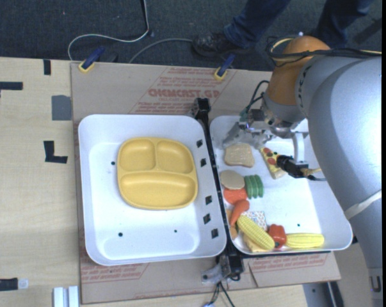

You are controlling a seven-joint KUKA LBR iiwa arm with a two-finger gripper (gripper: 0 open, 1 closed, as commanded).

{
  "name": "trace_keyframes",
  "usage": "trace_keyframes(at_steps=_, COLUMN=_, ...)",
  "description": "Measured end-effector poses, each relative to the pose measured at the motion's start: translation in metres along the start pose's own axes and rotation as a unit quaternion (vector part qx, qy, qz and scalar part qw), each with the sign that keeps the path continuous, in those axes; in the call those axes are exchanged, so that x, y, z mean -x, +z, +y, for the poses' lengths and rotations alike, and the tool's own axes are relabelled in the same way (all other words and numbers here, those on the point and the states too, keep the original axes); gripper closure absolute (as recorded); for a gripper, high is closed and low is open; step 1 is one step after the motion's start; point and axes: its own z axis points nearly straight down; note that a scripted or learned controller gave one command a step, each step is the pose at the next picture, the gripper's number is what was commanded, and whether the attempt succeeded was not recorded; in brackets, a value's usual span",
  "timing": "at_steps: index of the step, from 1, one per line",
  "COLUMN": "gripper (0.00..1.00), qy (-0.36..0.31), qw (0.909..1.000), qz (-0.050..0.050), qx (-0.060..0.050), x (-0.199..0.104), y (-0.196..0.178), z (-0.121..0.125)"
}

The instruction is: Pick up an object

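Red print on the cardboard [180,91] under the bins reads "CHEMCAST GP". The gripper [257,125] hangs at the far end of the right bin [330,226], just above the bread slice [239,155]; how far it is open cannot be told. Pizza slice [271,161] right of the bread; corn cobs [255,232] nearer the camera.

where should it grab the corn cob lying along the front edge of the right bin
Take the corn cob across its middle, from straight above. It lies flat and lengthwise along the right bin's front wall, so its narrow width fits a two-finger end effector. Its right half looks freer; a red toy sits against the left end.
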Motion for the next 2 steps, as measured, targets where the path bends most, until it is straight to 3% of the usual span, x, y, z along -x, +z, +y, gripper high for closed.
trace_keyframes(at_steps=1, gripper=0.0, qy=0.0, qw=1.0, qz=0.0, qx=0.0, x=-0.0066, y=0.0002, z=-0.0074)
trace_keyframes(at_steps=2, gripper=0.0, qy=0.0, qw=1.0, qz=0.0, qx=0.0, x=-0.011, y=0.0, z=0.0002)
